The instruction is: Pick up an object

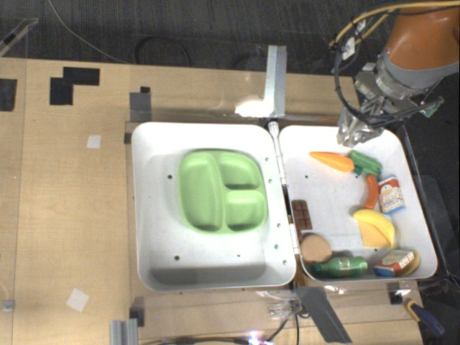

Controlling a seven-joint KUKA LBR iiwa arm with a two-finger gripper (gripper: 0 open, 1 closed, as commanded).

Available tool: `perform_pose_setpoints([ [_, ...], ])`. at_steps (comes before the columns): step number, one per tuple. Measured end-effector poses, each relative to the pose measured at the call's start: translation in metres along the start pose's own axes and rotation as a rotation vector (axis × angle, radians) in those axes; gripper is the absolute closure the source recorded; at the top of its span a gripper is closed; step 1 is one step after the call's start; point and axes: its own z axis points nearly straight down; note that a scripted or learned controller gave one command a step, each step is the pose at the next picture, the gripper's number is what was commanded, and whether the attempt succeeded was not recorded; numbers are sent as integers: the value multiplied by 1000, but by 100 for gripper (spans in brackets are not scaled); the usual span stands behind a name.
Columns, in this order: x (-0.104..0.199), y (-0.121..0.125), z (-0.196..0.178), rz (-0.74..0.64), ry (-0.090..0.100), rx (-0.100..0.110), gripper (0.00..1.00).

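The gripper (353, 133) hangs over the upper edge of the right bin (323, 185), at the end of the grey arm with its orange band (424, 21). The fingers point down and hold nothing between them; whether they are spread or pressed together cannot be told from this view. The nearest object is the toy carrot (333, 161), which lies just below the gripper in the upper part of the right bin, its green top (366, 165) pointing right. A slim orange-red piece (371, 190) lies under that top, with a small white carton (390, 195) just beside it at the bin's right wall. A yellow wedge (375, 228) lies lower down. Along the bin's lower edge lie a round brown disc (315, 248), a green bottle (339, 267) on its side and a tilted can (397, 262). A brown chocolate bar (302, 215) rests near the left wall. The left bin (154, 192) holds a green divided plate (220, 190) at its centre.
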Motion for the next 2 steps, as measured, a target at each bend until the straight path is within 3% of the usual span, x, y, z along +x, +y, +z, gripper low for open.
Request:
perform_pose_setpoints([
  [1, -59, 54, -24, 92, 0, -3, 100],
  [2, -19, 19, -21, -38, 3, -2, 100],
])
